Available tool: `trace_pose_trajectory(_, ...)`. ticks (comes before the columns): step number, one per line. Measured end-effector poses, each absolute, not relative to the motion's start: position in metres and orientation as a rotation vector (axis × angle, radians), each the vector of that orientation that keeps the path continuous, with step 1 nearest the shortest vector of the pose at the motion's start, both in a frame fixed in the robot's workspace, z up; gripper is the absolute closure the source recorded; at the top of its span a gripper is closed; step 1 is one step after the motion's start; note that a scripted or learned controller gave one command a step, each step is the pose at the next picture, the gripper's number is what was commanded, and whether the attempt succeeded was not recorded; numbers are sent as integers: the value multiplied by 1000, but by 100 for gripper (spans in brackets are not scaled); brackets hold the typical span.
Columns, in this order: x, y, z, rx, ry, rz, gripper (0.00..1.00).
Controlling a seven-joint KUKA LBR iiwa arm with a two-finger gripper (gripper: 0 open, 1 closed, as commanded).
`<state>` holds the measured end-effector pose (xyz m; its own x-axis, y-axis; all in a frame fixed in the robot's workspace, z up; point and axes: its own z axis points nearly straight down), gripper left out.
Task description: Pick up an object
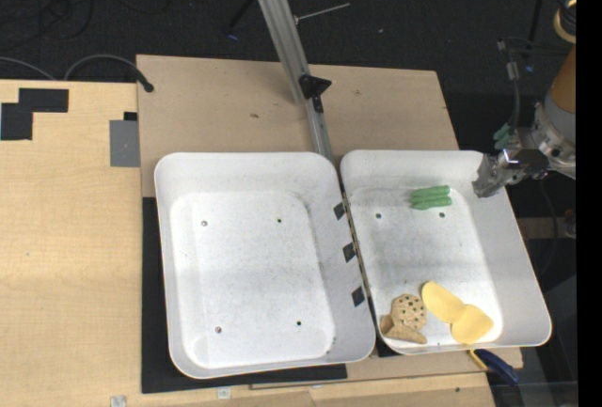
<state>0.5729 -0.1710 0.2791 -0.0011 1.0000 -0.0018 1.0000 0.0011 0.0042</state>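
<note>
Honestly looks like an easy pick: two shallow white bins side by side, left bin (246, 264) bare, right bin (527, 283) holding everything. Gripper (491, 176) parked over the right bin's far right rim, nothing between it and the toys; can't tell how the jaws stand. Biggest candidate, yellow banana-ish piece (455, 311) in the near corner, probably light, smooth, a bit slippery, best pinched across its narrow middle. Touching its left, speckled tan cookie thing (406, 317), crowding that side. Small green piece (430, 198) alone near the far wall, likely light and easiest.
</note>
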Motion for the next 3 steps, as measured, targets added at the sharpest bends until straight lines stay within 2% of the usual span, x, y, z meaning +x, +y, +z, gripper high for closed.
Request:
trace_pose_trajectory(1, 573, -171, 289, 2217, 2226, -1, 100)
trace_pose_trajectory(2, 563, -112, 275, 2221, 2230, -2, 100)
trace_pose_trajectory(3, 543, -56, 271, 2221, 2230, -2, 100)
